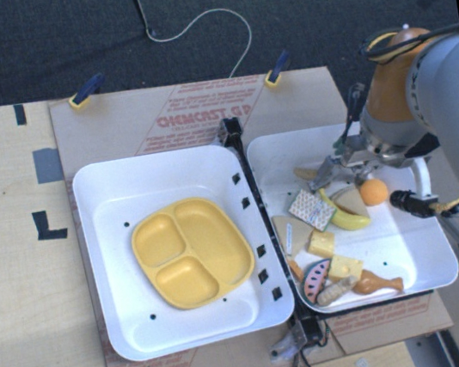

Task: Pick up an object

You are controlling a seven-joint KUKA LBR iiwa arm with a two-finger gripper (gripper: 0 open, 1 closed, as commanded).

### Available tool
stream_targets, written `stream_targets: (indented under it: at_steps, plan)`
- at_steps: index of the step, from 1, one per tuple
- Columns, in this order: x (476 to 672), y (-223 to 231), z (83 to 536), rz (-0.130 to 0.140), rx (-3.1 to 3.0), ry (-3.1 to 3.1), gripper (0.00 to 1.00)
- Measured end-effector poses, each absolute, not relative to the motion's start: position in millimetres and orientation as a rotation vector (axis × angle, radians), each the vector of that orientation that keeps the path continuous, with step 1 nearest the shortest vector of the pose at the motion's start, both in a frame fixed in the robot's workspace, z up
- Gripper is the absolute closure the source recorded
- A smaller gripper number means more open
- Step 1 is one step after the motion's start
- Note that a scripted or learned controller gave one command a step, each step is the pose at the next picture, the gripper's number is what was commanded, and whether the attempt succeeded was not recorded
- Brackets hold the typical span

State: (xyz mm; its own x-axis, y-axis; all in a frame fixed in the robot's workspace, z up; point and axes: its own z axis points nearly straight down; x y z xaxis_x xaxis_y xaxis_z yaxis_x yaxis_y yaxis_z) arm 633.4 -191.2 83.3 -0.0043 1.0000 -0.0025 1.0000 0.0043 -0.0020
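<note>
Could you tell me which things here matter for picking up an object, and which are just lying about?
For the job:
gripper
orange ball
banana
checkered block
cheese wedge
right bin

Lying about:
yellow divided plate
left bin
blue clamps
cable

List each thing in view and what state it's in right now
Yellow plate: upright in the left bin, nothing on it.
Orange ball: loose in the right bin, beside the gripper.
Banana: lying flat.
Chicken leg: lying by the front wall.
Gripper: low over the food pile.
</note>
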Motion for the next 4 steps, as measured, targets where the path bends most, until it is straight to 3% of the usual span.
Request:
stream_targets:
  at_steps: [1, 3, 4]
  plan:
    - [634.4, -190.7, 95.4, -0.002, 2.214, 2.226, 1.0]
    - [637.8, -191.4, 221.2, 0.004, 2.217, 2.22, 1.0]
    - [638.1, -191.0, 224.5, 0.0, 2.22, 2.223, 1.0]
